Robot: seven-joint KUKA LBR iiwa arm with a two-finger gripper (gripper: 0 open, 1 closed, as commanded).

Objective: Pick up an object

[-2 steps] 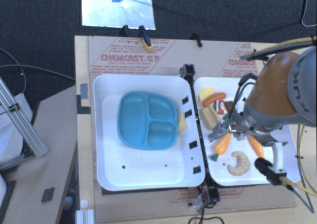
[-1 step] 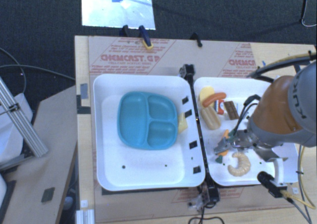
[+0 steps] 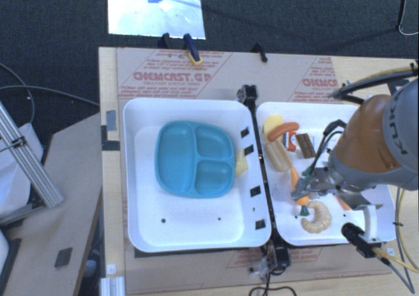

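Note:
The right bin [image 3: 308,109] holds several toy foods: a yellow piece [image 3: 273,121], a red sausage [image 3: 283,130], a brown block [image 3: 305,145], a beige bun [image 3: 277,156], a curved beige pastry [image 3: 317,217] and small orange pieces [image 3: 303,209]. My gripper [image 3: 301,191] is low in this bin, just above the pastry and right over the orange pieces, below the bun. The grey wrist hides what lies directly under it.
The left bin [image 3: 134,177] holds a blue compartment plate [image 3: 195,159], with a small yellow piece [image 3: 241,164] at its right edge. A black divider with clips [image 3: 256,164] runs between the bins. The arm's orange band [image 3: 370,137] covers the right bin's right half.

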